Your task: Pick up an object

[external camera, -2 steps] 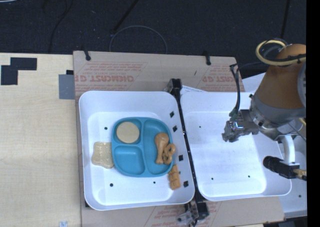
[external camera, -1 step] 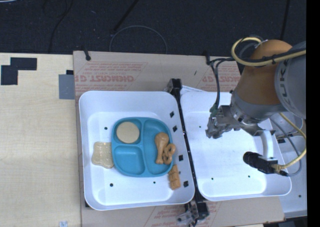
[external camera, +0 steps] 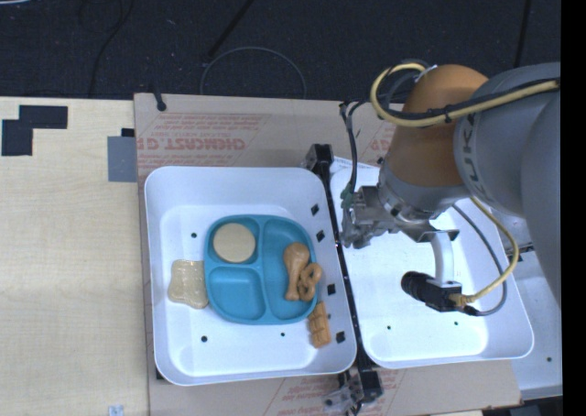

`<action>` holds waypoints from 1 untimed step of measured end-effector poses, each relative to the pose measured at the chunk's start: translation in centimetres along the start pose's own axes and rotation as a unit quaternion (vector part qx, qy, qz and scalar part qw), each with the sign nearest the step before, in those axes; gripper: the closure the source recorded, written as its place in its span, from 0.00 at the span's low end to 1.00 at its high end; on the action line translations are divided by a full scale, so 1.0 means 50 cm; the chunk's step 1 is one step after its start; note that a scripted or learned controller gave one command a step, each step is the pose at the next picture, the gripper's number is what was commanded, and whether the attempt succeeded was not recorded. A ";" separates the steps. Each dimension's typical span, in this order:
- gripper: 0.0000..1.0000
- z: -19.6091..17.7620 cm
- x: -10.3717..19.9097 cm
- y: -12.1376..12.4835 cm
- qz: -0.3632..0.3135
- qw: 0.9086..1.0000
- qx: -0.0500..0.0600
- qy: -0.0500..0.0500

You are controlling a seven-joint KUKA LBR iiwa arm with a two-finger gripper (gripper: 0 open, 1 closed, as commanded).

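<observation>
A blue divided plate [external camera: 240, 309] lies in the left bin [external camera: 183, 187]. A round tan disc [external camera: 233, 242] rests in its upper left compartment. A brown drumstick-like piece [external camera: 296, 266] and a small pretzel shape [external camera: 311, 279] lie in its right compartment. A pale bread-like piece [external camera: 188, 283] sits on the bin floor against the plate's left side. A brown ridged piece [external camera: 319, 324] lies by the plate's lower right corner. My gripper [external camera: 355, 229] hangs over the left edge of the right bin [external camera: 430, 341], close to the divider between the bins. The wrist hides its tips.
The grey arm with its orange band [external camera: 430, 130] covers the upper part of the right bin. A black cable fitting [external camera: 430, 290] and yellow hose hang over the right bin's floor. Cardboard [external camera: 238, 130] lies under both bins, with a wooden bench to the left.
</observation>
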State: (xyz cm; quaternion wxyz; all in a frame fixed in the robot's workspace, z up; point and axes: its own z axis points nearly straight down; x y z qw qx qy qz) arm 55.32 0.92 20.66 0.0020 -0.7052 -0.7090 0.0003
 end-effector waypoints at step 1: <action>1.00 -0.026 0.095 0.043 0.001 1.000 -0.001 0.000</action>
